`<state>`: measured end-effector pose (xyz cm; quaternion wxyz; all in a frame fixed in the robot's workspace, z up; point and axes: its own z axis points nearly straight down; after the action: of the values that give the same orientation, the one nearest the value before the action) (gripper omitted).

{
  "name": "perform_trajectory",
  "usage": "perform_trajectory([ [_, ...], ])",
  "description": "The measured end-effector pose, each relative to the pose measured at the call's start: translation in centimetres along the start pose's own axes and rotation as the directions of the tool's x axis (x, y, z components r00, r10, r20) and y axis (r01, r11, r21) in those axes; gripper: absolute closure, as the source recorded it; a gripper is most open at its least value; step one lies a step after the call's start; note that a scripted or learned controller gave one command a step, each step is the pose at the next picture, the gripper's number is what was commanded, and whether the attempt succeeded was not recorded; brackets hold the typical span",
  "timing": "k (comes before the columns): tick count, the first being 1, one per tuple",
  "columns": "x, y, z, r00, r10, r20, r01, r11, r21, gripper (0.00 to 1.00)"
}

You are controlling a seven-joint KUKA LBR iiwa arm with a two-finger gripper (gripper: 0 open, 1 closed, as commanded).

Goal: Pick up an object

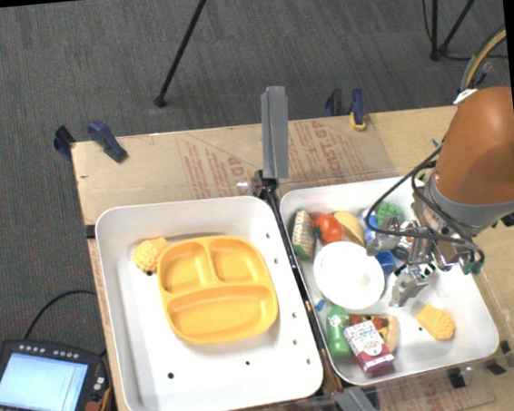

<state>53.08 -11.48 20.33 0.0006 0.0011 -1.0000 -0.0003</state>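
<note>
In the right bin (485,331), over bare floor just right of the white plate (349,275), the pincer (410,286) hangs at the end of the arm (476,163), which comes in from the upper right. Nothing shows between its fingers; how far they stand apart I cannot tell, since the wrist and cables crowd them.

The nearest loose thing is the yellow waffle-textured toy (435,322), lying just below and a little right of the pincer, with clear floor around it. Its long axis runs from upper left to lower right. That makes it the likeliest pick, in my judgement: a short drop toward the bin's near edge, fingers closing across the narrow width.

The juice box (367,344) lies lower left, packed against other toys, a harder target. 1 arm only.
</note>
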Motion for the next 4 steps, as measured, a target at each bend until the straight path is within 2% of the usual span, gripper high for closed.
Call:
perform_trajectory([
  [1, -8.4, -0.9, 9.4, 0.998, 0.056, 0.003, -0.056, 0.998, 0.0, 0.0],
  [2, -4.1, -5.1, 11.7, 1.0, 0.002, -0.001, -0.002, 1.0, -0.001, 0.0],
  [3, -5.6, -1.9, 11.5, 0.997, 0.081, 0.004, -0.081, 0.997, -0.001, 0.0],
  [4, -2.0, -9.9, 11.5, 0.99, -0.139, 0.001, 0.139, 0.99, -0.001, 0.0],
])
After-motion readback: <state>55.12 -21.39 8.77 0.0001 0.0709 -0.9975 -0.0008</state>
